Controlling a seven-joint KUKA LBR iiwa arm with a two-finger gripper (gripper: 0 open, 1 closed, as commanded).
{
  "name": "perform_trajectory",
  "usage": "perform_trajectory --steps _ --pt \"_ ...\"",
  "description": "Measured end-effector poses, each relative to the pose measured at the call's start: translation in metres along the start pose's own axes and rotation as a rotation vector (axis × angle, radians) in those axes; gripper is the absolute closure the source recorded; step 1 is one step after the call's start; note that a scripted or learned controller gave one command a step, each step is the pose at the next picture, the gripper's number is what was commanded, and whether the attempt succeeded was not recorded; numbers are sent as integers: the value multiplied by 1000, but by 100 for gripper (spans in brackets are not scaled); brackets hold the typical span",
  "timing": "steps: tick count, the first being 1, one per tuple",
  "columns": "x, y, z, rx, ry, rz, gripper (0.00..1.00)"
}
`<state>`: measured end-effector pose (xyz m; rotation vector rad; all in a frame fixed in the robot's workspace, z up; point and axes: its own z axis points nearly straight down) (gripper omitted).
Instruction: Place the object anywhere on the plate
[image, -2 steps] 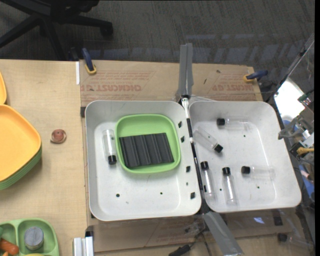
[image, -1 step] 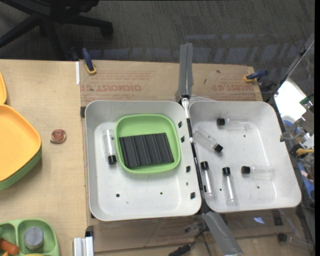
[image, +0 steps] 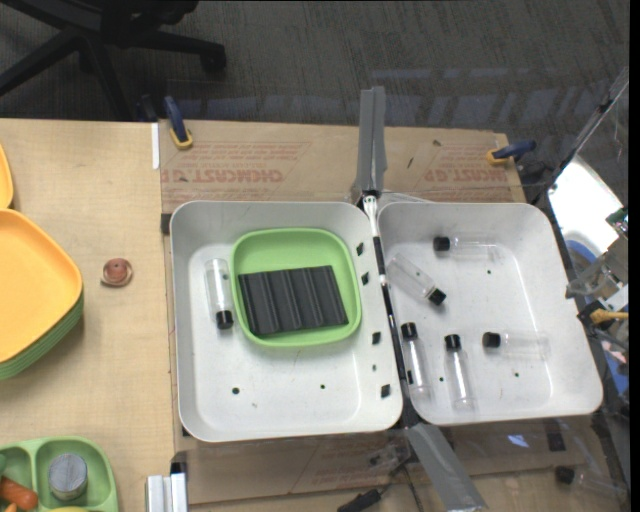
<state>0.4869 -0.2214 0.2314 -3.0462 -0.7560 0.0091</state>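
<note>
A green square plate (image: 292, 246) sits in the left bin (image: 290, 400), towards its back. A dark grey ribbed slab (image: 297, 300) lies flat on the plate and covers most of its floor. Just left of the plate, on the bin floor, a clear vial with a black cap (image: 217, 292) lies lengthwise, cap towards the front. The right bin (image: 540, 390) holds several more clear black-capped vials, among them one at the back (image: 465, 245), one near the divider (image: 413, 358) and one at the right (image: 518, 344).
A stack of yellow plates (image: 30, 290) and a small brown disc (image: 117, 271) lie on the bench left of the bins. A green divided tray (image: 50, 475) is at the bottom left. A grey post (image: 372, 140) rises behind the bins' joint. Wires and fittings (image: 603, 290) crowd the right edge.
</note>
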Motion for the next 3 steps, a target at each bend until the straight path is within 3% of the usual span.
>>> perform_trajectory --steps 3 --pt "-6 -2 -8 -1 0 124 0"
